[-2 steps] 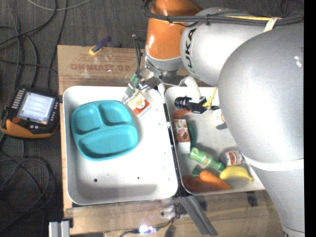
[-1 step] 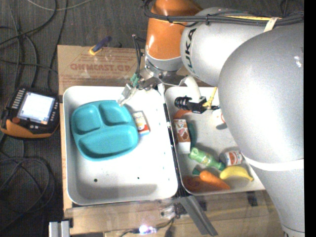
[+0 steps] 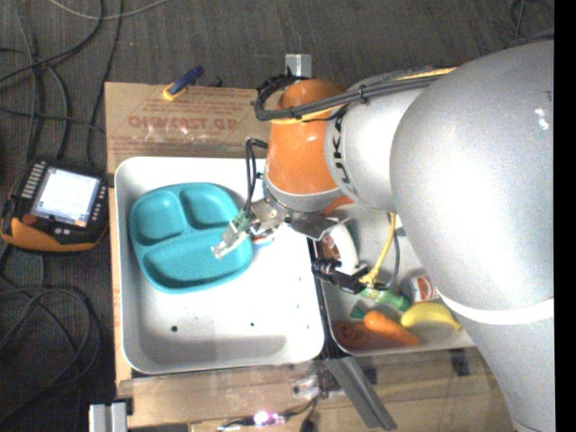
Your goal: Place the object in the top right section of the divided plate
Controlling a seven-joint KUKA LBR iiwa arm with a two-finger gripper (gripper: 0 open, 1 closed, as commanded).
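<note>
while the grey two-finger gripper [image 3: 236, 235] is hovering over the teal divided plastic plate [image 3: 187, 234] left of centre, its grip is unreadable.

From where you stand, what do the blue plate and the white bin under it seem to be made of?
The plate looks like moulded plastic: even turquoise colour, rounded dividers, a soft dull sheen. The bin holding it also looks like plastic, or possibly painted metal: smooth white, rounded corners, faintly glossy, with a few dark specks. The picture alone cannot settle which.
</note>
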